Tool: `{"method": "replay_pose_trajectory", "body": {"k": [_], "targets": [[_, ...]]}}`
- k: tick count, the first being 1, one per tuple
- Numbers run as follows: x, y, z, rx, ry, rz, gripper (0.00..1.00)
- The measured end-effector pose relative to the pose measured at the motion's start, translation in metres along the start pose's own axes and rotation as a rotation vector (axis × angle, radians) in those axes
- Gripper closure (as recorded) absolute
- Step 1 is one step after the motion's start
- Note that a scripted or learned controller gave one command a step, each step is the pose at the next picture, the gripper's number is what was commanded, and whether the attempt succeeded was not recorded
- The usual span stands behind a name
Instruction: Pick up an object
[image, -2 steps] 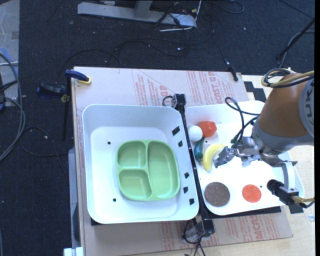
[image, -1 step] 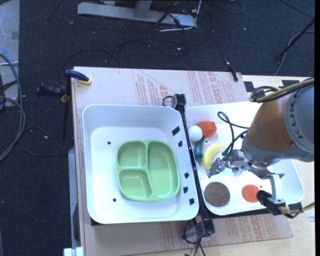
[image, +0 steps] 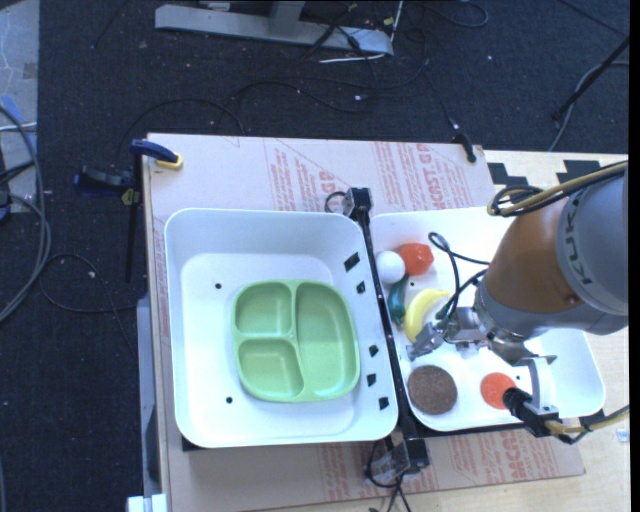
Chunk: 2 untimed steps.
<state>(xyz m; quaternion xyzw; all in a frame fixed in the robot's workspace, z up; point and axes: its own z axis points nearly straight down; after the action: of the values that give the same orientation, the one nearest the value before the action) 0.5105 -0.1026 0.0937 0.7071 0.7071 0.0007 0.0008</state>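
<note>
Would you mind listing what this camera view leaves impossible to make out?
- Gripper: too small and dark in the camera view to tell whether it holds anything.
- Right bin: the arm covers its middle; whatever lies beneath is hidden.
- Teal object: partly behind the banana and white ball; shape unclear.
- Orange item: partly blocked by arm hardware.

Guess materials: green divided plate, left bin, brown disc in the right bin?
Green divided plate: looks like moulded plastic, matte pale green, with smooth rounded compartment walls. Left bin: likely thin formed plastic, white, slightly glossy, with rounded corners. Brown disc: speckled, rough-looking surface; could be cork or a toy cookie, unclear.
</note>
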Motion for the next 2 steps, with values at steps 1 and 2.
{"method": "replay_pose_trajectory", "body": {"k": [1,2], "targets": [[-0.002,0.001,-0.012,-0.005,-0.003,0.002,1.0],[0.006,0.007,-0.058,-0.001,0.0,-0.001,1.0]]}}
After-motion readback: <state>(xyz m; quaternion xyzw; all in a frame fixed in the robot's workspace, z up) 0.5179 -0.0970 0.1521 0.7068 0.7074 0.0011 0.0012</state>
